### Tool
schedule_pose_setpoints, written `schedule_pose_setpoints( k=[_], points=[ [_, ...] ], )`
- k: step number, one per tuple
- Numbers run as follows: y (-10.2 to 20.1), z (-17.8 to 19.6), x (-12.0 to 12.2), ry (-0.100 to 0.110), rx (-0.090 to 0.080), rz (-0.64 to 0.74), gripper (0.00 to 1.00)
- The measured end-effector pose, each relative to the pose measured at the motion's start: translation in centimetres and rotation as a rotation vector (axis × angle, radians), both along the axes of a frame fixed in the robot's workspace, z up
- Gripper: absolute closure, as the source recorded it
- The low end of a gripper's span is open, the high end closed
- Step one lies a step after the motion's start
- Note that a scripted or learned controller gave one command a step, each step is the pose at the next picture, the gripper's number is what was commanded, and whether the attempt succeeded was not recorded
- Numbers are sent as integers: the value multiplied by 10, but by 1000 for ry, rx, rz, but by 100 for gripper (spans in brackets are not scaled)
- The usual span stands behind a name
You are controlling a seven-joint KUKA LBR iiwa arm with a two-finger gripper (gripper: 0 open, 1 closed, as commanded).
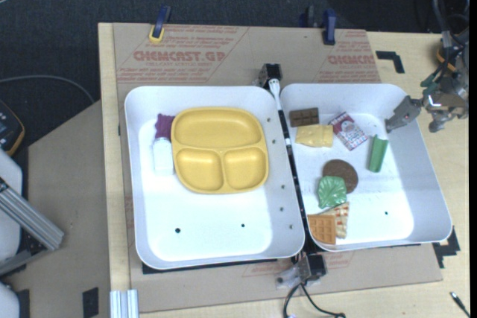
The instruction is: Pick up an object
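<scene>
My gripper (416, 120) hangs over the right bin's (417, 223) upper right corner. It is open, with nothing between its fingers. Its left finger (399, 114) is just above and to the right of a green cylinder (378, 153). Also lying in this bin are a red and white packet (348, 130), a pale yellow block (314, 135), a brown chocolate bar (303, 117), a round brown cookie (340, 171), a green leafy piece (332, 191) and a waffle-patterned wedge (329, 226).
The left bin (201, 234) holds a yellow divided plate (220, 149), with a white bottle (162, 156) and a purple item (163, 126) beside its left edge. Clamps (328, 26) sit on the board's far edge. Bare bin floor lies at the right bin's lower right.
</scene>
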State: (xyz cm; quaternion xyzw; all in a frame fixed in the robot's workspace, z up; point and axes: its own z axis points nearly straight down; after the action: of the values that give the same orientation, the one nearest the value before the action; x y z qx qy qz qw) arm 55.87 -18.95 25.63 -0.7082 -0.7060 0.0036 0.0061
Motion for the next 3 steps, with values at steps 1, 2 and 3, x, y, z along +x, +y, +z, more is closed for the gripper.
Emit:
schedule_pose_setpoints(
  k=[1, 2, 3],
  points=[
    [0, 7, 2, -13, -3, 3, 0],
    [0, -57, 0, -7, -1, 3, 0],
    [1, -105, 9, -8, -1, 3, 0]
  ],
)
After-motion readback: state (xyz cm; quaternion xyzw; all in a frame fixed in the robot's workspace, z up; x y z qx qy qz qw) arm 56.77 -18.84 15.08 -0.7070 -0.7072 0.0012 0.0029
